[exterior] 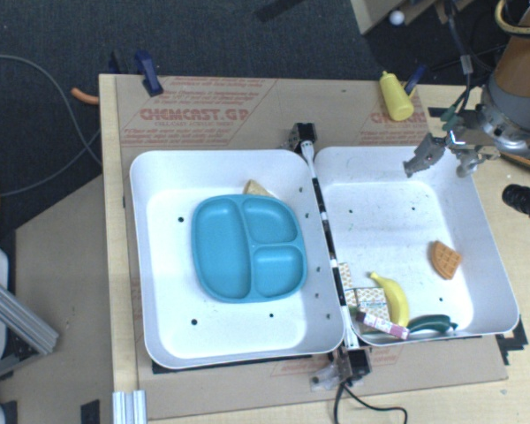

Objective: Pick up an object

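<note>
Grey metal fingers of the hand hang spread apart with nothing between them, over the far right corner of the right bin, at about two o'clock in the view. One finger points toward the bin's middle and the other sits nearer the right wall.

From the hand, everything worth picking lies toward six o'clock, along the near end of that same bin. Closest is a small waffle-like snack, almost straight below the hand and just inside the right wall. Further on, toward seven o'clock, a banana lies with its long axis running roughly from eleven to five, curving toward the near edge. Touching or nearly touching it are a small patterned packet and a green-handled tool against the near wall.

My judgement: the snack is the easiest target, standing apart from the clutter, while the banana needs the fingers set across its length.

Over at nine o'clock, the left bin holds a blue divided plate.
</note>
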Motion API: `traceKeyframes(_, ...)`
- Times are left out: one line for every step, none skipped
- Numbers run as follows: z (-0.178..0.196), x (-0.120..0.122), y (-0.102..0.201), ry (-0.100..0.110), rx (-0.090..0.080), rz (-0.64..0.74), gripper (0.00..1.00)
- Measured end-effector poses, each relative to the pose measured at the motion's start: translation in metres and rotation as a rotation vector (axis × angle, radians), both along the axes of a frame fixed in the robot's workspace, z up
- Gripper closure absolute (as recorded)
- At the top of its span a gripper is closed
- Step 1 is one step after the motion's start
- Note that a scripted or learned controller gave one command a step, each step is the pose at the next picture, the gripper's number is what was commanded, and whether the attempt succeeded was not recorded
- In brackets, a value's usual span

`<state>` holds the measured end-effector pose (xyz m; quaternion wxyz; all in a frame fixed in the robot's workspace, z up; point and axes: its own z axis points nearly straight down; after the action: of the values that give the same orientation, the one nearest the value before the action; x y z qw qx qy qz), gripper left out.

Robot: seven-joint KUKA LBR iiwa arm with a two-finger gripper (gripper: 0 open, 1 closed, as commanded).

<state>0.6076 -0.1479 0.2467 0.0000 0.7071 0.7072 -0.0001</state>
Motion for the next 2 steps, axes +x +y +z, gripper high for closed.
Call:
traceKeyframes(-0.129, -0.069, 0.002, 0.004, 0.001, -0.001, 0.0)
traceKeyframes(-0.161, -0.105, 0.051, 0.002, 0.001, 0.0, 0.0)
